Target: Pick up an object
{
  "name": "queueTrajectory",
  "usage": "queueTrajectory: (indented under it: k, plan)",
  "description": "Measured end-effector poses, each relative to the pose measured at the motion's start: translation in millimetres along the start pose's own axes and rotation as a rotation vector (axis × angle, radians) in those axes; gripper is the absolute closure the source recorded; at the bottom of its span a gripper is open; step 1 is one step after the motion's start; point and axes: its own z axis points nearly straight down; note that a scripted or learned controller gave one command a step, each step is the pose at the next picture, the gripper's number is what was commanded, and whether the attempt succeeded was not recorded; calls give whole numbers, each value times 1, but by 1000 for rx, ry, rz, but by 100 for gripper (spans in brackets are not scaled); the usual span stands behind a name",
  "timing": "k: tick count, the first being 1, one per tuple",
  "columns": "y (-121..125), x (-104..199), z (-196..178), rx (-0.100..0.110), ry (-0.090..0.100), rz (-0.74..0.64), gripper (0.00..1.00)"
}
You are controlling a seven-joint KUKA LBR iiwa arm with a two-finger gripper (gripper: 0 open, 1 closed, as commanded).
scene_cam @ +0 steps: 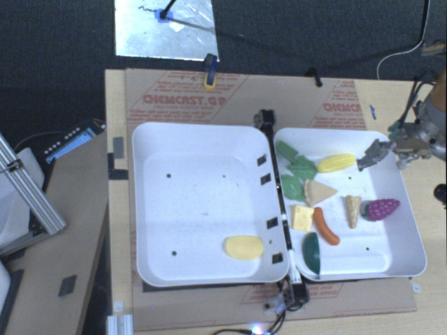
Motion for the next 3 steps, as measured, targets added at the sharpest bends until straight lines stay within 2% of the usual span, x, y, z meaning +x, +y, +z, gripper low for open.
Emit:
queueTrajectory:
  k: [1,2,3]
  plan:
    - [-10,25,127,10,4,0,0]
    - [-79,17,177,8,3,6,0]
    - [-27,70,174,-3,-3,-6,0]
